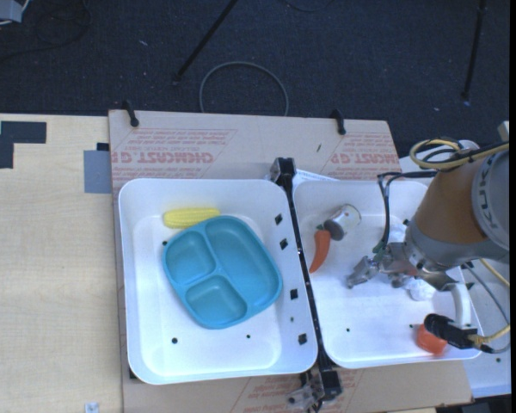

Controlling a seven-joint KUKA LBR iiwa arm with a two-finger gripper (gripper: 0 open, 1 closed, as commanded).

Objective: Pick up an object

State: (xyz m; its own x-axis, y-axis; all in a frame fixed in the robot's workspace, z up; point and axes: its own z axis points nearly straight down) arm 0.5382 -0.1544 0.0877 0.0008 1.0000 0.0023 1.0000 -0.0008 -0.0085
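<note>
End effector: the end effector [361, 274] sits low in the right bin [370, 342], near its middle; metal fingers [358, 276] point toward the divider. How far apart they stand cannot be told, and nothing is seen between them.
Arm: grey body with orange band [443, 209] comes in over the right bin's right edge, covering that side.
Nearest thing: a toy carrot [320, 246], orange with green top, lies just beside the fingers on the divider side, apart from them, close to the bin's left wall.
Other right-bin things: a silvery cylinder [346, 217] lies beyond the carrot, toward the far wall; a white crumpled piece [420, 289] sits under the wrist; an orange-red object [430, 339] lies at the near right corner, partly behind a black cable.
Open room: bare white floor along the right bin's near edge.
Left bin: the left bin [146, 351] holds a blue divided plate [219, 269] at centre and a yellow corn cob [191, 218] touching its far rim; free margins near the left and near walls.
Surface: the surface [43, 274] extends beyond the left bin's left edge.
</note>
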